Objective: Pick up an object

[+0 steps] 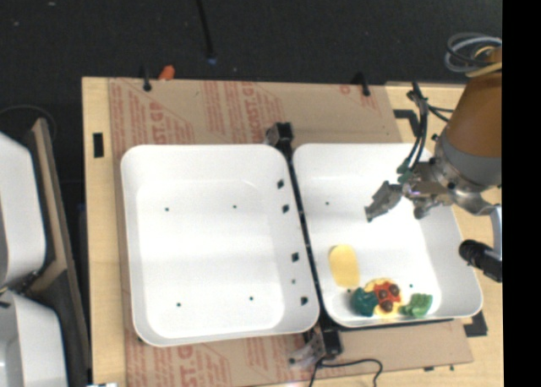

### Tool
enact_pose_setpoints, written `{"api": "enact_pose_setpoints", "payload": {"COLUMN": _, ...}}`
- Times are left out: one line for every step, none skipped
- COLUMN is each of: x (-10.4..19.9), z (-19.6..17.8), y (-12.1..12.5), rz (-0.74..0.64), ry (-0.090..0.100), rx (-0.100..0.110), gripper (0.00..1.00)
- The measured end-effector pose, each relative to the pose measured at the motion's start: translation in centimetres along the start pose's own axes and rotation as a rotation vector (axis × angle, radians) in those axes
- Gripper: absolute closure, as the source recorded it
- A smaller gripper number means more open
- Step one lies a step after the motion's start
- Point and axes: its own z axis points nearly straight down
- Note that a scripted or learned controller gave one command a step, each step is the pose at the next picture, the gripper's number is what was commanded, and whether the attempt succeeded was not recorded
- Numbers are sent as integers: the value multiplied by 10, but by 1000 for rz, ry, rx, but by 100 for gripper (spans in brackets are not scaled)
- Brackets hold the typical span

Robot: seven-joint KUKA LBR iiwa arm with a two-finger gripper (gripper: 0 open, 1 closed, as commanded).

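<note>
In the camera view the gripper (385,202) hangs over the right bin (338,174), whether spread or closed I cannot tell, so it should centre over the yellow object (343,264) near that bin's front edge, clear of the small toys (390,299) beside it.

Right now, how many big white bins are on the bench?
2. The left shallow white plastic bin sits beside the right shallow white plastic bin, which holds a yellow block and small colourful toys near its front edge.
</note>
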Motion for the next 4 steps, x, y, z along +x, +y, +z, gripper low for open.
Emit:
{"api": "enact_pose_setpoints", "payload": {"x": 21, "z": 149, "y": 6, "rz": -1, "ry": 2, "rx": 13, "gripper": 0}}
{"api": "enact_pose_setpoints", "payload": {"x": 21, "z": 166, "y": -2, "rz": 0, "ry": 0, "rx": 3, "gripper": 0}}
{"api": "enact_pose_setpoints", "payload": {"x": 21, "z": 165, "y": -28, "rz": 0, "ry": 0, "rx": 1, "gripper": 0}}
{"api": "enact_pose_setpoints", "payload": {"x": 22, "z": 165, "y": -17, "rz": 0, "ry": 0, "rx": 0, "gripper": 0}}
